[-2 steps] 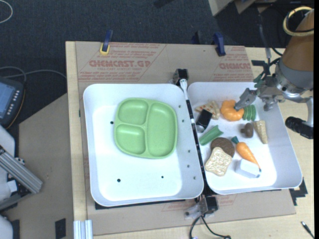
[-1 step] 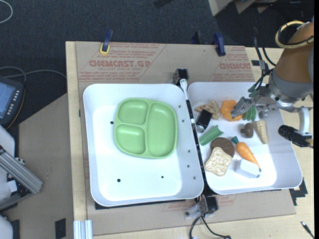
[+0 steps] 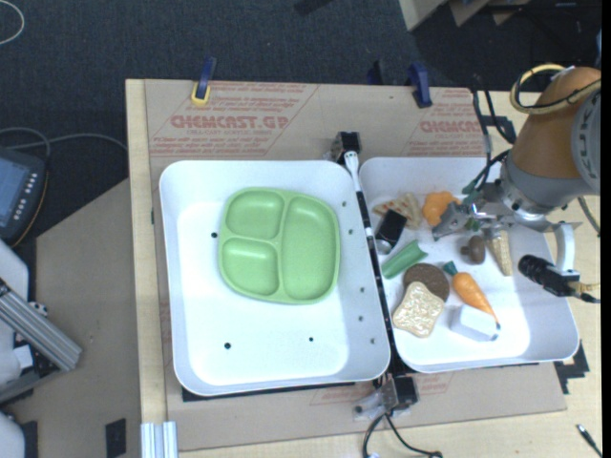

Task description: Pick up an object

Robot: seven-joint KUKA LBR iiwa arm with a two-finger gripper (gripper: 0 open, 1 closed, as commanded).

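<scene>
Camera view from above takes in two white bins side by side on a bench covered with brown board. The left bin (image 3: pixel 191 256) holds a light green divided plate (image 3: pixel 280 244) lying flat near its middle, with three compartments. The right bin (image 3: pixel 544 337) holds a loose cluster of toy foods. The arm (image 3: pixel 558 141), grey with an orange band, reaches in from the right over the far part of this bin, and its gripper (image 3: pixel 465 219) hangs low above the far middle of the clutter; whether anything sits between its claw cannot be told from this angle. Just left of the gripper lies a small orange piece (image 3: pixel 438 205), with a pale tan piece (image 3: pixel 403 206) further left and a black block (image 3: pixel 389 225) near the dividing wall. A green stick (image 3: pixel 402 259) lies slantwise below the black block. Nearer the front sit a round brown disc (image 3: pixel 427 279), a speckled cracker (image 3: pixel 418 310) touching it, a carrot (image 3: pixel 473 294) to their right, and a white block (image 3: pixel 474 325) at the carrot's near end. A small brown nub (image 3: pixel 474 250) and a cream cone (image 3: pixel 500 253) lie right under the gripper.
</scene>
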